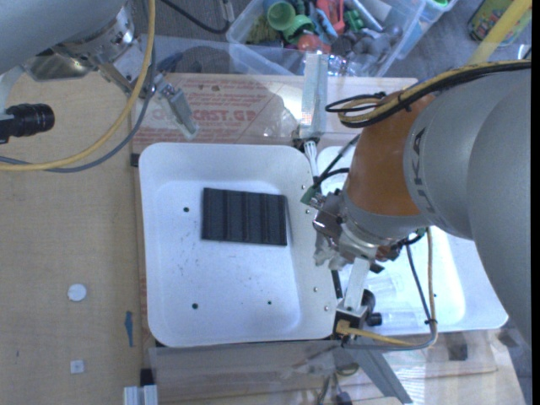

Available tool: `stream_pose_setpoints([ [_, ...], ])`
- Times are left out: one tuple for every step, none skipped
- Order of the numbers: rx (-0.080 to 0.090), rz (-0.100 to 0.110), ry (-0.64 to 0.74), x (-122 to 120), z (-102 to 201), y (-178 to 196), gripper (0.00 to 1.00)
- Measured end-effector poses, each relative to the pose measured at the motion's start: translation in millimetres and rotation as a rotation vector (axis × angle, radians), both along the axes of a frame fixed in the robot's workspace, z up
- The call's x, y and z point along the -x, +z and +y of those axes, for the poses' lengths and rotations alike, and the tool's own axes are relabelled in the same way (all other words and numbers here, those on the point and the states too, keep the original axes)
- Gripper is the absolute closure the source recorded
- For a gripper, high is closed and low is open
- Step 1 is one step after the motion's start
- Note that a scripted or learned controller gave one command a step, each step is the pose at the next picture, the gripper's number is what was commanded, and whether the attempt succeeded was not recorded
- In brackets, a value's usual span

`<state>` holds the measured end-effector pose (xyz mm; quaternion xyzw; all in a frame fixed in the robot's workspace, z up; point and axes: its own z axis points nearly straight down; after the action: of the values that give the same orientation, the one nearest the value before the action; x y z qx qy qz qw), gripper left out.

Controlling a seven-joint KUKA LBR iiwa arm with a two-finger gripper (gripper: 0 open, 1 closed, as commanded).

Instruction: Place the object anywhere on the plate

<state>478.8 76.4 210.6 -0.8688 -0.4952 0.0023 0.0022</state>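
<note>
- Arm (460, 167) is reaching in from the right. Its grey casing and orange band (384, 175) are sitting over the right bin (477, 298) and covering most of that bin's floor.
- Gripper (336, 250) is hanging below the band at the right bin's left side, just beside the rims where the two bins are meeting.
- Wrist hardware is blocking the view of the gripper, so released or clenched — cannot tell.
- Dark ribbed slab (245, 216) is lying flat in the left bin (169, 268), in the upper middle of the floor. Its long side is running across the view, ribs running top to bottom.
- Treating the slab as the task's thing (object or plate, can't tell which from here).
- Slab is sitting clear of all four walls of the left bin. It's also sitting apart from the gripper, with the left bin's right rim lying between them.
- Left bin floor is showing white around the slab, with a few small dark dots — one just left of the slab, two nearer the bottom wall.
- A bare strip of the right bin is showing at the lower right, past the arm.
- Cardboard sheet (219, 108) with red print is lying flat behind the bins.
- Clear tub (337, 19) of coloured plastic toys is standing beyond the sheet.
- Wooden bench (67, 218) left of the bins is carrying a small white disc (77, 292), well apart from the left bin.
</note>
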Motion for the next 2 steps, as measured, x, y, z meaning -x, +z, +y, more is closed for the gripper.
stream_pose_setpoints([
  [0.002, 0.002, -0.196, -8, 58, -51, 1.0],
  [0.002, -0.005, 0.11, -25, 133, -18, 1.0],
])
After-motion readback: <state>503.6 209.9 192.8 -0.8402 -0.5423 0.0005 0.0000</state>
